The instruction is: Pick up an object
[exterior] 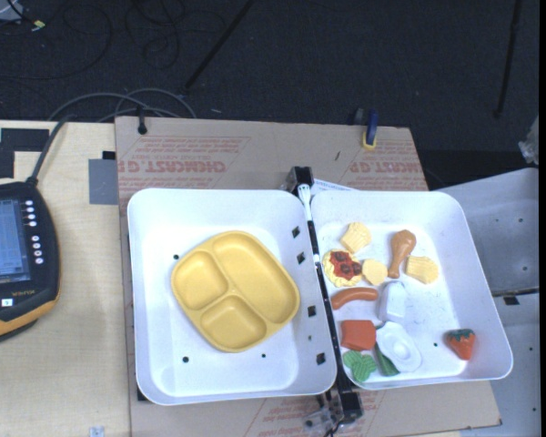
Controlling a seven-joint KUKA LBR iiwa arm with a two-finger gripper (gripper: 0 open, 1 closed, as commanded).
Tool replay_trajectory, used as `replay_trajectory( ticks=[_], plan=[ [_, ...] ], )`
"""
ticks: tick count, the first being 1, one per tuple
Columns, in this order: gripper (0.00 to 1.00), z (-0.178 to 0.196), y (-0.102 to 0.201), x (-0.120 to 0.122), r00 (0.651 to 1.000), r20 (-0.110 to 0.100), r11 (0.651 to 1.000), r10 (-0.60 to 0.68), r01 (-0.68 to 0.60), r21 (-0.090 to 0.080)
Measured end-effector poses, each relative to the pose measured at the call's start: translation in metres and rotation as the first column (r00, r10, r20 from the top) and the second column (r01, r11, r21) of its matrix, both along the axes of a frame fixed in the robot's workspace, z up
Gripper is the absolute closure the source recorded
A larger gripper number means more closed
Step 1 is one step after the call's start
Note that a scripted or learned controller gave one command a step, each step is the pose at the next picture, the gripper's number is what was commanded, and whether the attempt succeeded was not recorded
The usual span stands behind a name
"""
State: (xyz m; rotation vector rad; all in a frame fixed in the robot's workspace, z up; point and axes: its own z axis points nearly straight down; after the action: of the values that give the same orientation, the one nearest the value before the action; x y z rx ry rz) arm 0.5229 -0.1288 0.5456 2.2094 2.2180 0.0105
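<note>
The right bin [473,244] holds several toy foods. A yellow ridged cracker [355,238], a brown drumstick [400,251] and a yellow wedge [423,269] lie across its far half. A pizza slice [343,266] and a red sausage [355,296] sit near the bin's left wall. Toward the front are an orange-red block [358,334], a white fried egg [399,346] and a green leaf [359,365]. A strawberry [461,342] lies apart at the front right. A pale grey piece [394,300] rests in the middle.
The left bin [155,226] carries a yellow divided plate [234,289]. Both bins rest on a cardboard sheet [255,153]. A control pendant [9,258] lies at the far left of the bench. A blue clip [370,130] stands at the cardboard's back edge.
</note>
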Motion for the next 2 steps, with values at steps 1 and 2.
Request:
replay_trajectory(
  ticks=[1,2],
  plan=[
    [1.0,-0.111,-0.043,-0.042,1.0,-0.027,1.0,-0.009,0.009,0.005],
    [1.0,-0.003,-0.027,-0.03,1.0,-0.005,1.0,-0.002,0.002,0.0]
  ],
)
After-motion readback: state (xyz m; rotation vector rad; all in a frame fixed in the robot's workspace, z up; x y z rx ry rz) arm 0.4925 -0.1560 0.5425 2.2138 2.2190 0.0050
